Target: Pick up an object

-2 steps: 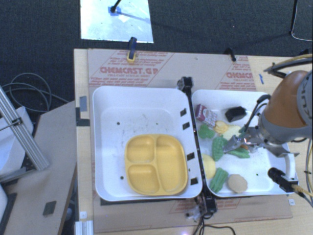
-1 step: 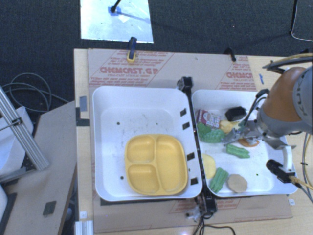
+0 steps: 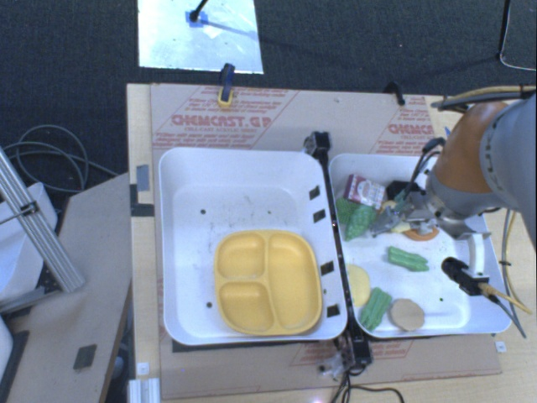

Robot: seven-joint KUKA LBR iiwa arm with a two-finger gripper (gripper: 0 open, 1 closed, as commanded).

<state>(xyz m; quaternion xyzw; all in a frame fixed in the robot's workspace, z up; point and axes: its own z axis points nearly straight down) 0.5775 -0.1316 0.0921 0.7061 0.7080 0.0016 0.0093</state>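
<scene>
You had the arm [image 3: 495, 154] reaching in from the right, its orange band bent downward above the wrist. The gripper [image 3: 388, 218] sat low and pointed left. Its fingers were too blurred to read.

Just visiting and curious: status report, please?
End effector low in right white bin, among green toy pieces. Nothing visibly held. Yellow divided plastic tray sits in left bin.
</scene>
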